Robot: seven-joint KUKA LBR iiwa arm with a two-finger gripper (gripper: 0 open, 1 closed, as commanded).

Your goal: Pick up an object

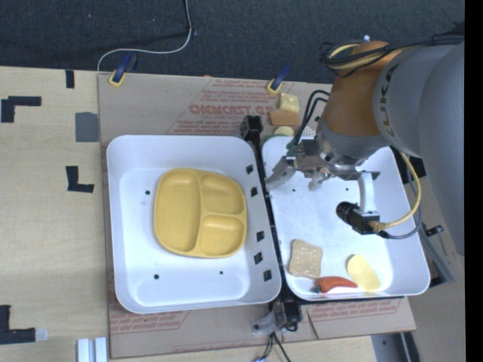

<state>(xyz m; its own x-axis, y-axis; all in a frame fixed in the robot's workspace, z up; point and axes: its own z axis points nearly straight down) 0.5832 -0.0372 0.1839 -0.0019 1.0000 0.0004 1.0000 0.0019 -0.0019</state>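
Near the right bin's front, chili pepper [334,283] lies crosswise.

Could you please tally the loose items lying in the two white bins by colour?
Yellow: 2, the yellow divided plastic plate in the left bin and a pale yellow oval piece in the right bin
Tan: 1, a tan square cracker-like piece
Red: 1, a small red pepper-shaped piece
Total: 4
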